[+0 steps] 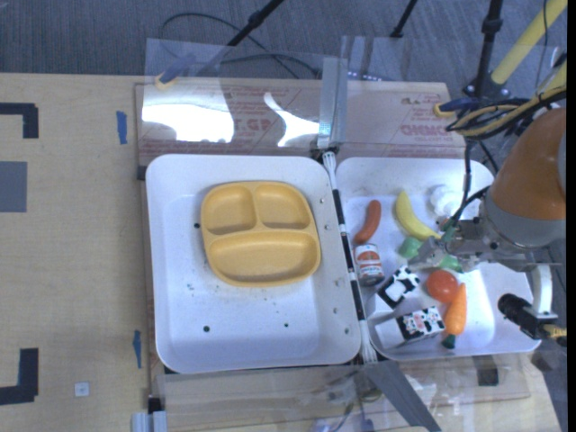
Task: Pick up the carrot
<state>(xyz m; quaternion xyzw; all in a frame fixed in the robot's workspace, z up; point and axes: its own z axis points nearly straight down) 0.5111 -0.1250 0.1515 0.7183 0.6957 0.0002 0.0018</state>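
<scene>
The carrot (456, 309) is lying in the right bin (477, 336), at the lower right of the frame, with its thick end touching a red tomato (441, 284) just above it. The gripper (450, 241) is hanging over the same bin, a little above the tomato; I cannot tell how it is standing, because the metal parts are blurring together. A yellow banana (409, 216) is lying to its upper left, near a red sausage (368, 222) and a small can (369, 264). In the left bin (171, 268), a yellow divided tray (259, 232) is sitting.
</scene>
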